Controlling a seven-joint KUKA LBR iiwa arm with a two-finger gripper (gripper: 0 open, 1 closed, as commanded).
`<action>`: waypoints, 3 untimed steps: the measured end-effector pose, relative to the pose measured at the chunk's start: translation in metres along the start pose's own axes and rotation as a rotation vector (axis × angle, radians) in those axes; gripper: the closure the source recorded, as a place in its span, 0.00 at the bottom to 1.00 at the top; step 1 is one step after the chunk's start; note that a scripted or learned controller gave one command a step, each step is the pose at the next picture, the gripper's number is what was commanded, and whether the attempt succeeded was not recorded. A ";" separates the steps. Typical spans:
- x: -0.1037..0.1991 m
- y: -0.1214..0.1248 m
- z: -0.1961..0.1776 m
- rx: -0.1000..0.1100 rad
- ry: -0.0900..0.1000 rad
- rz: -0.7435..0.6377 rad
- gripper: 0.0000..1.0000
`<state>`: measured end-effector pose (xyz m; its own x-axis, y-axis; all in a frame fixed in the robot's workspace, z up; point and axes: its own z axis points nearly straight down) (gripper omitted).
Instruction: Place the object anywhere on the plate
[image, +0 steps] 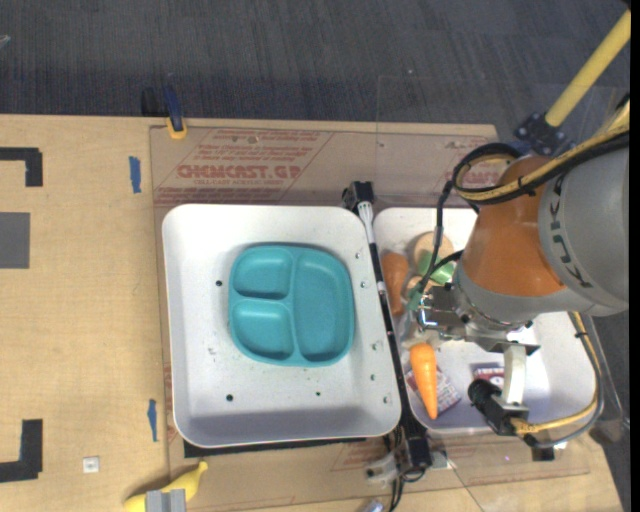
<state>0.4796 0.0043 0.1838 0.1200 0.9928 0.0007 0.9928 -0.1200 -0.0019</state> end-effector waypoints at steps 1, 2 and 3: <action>0.091 0.037 -0.024 -0.002 0.002 -0.099 1.00; 0.157 0.040 -0.049 -0.003 0.000 0.227 1.00; 0.225 0.004 -0.027 0.009 -0.005 0.455 1.00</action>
<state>0.5110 0.2269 0.2110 0.5442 0.8390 -0.0069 0.8389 -0.5442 -0.0097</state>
